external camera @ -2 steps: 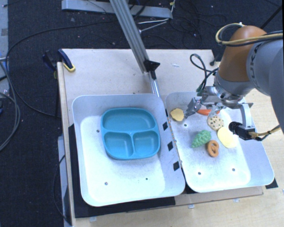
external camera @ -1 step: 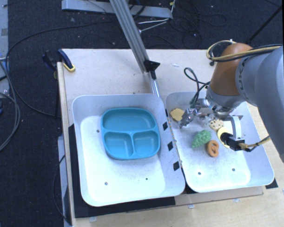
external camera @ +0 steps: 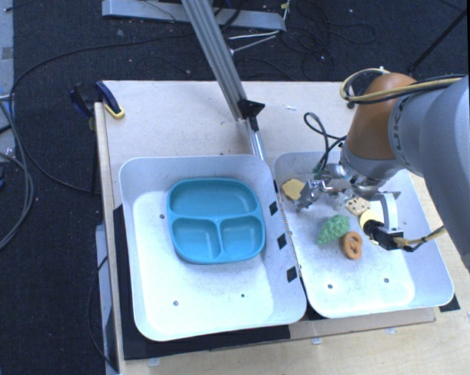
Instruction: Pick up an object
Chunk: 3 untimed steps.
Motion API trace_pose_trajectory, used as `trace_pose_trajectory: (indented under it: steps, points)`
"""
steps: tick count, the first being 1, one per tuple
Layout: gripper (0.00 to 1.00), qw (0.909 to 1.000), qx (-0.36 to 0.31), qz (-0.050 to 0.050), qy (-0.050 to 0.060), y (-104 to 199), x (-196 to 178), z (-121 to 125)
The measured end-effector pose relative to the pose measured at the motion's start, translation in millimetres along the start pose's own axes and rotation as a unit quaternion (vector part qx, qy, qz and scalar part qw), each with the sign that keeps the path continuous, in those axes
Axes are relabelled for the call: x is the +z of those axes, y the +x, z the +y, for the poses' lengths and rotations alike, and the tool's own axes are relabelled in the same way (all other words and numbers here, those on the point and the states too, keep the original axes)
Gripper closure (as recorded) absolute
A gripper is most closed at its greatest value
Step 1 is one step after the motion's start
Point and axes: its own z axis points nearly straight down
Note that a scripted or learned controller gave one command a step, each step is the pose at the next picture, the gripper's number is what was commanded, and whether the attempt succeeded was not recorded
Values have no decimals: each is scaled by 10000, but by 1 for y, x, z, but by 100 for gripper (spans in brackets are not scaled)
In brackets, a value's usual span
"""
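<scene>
- No words, brand names, numbers or signs can be read anywhere in the camera view.
- The small cube [external camera: 356,207] in the right-hand bin [external camera: 392,289] has dark dots on its pale faces, like a die, but they are too small to count.
- The black tabs [external camera: 283,240] along the edge between the two bins carry no lettering that can be made out.
- The blue divided tray [external camera: 216,220] in the left-hand bin [external camera: 147,301] bears no label or print.
</scene>
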Motion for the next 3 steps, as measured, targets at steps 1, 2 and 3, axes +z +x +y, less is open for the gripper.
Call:
trace_pose_trajectory:
  steps: [1, 2, 3]
  points:
    - [100, 10000, 1, -3, -19, 0, -11, 1]
    - [100, 10000, 5, -2, -35, -2, -68, -7]
    - [100, 10000, -9, -2, -36, -2, -130, -13]
